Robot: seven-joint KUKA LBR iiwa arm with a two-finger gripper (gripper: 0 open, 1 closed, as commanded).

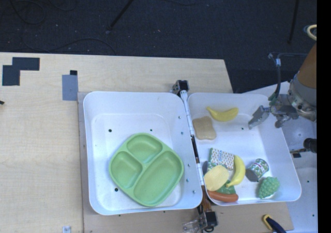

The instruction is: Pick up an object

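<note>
two white bins sit side by side on the bench. left bin [93, 123] holds a green divided plate [146, 169]. right bin [282, 149] holds the candidates: a yellow banana-shaped piece [223, 114] near the far wall, a tan biscuit-like piece [204, 128] just beside the divider, and a cluster at the near end incl. a patterned packet [222, 157], a 2nd banana [239, 170], a pale yellow round item [216, 177], a red-orange item [223, 196], a small can [257, 168] and a green broccoli-like piece [268, 187].

gripper [265, 114] is above the right bin's far right part, fingers spread apart w/ nothing between them. no object touches it; the far banana piece is the nearest, the cluster is well apart.

step in hand, as judged: approach, pre-grasp. no pick made yet.

next move calls for: choosing one target, centring over it, descending w/ fingers still spread, then closing. the far banana piece or the biscuit stand alone, so likely cleaner picks. the cluster items touch or overlap, so a grasp there risks catching a neighbour.
</note>
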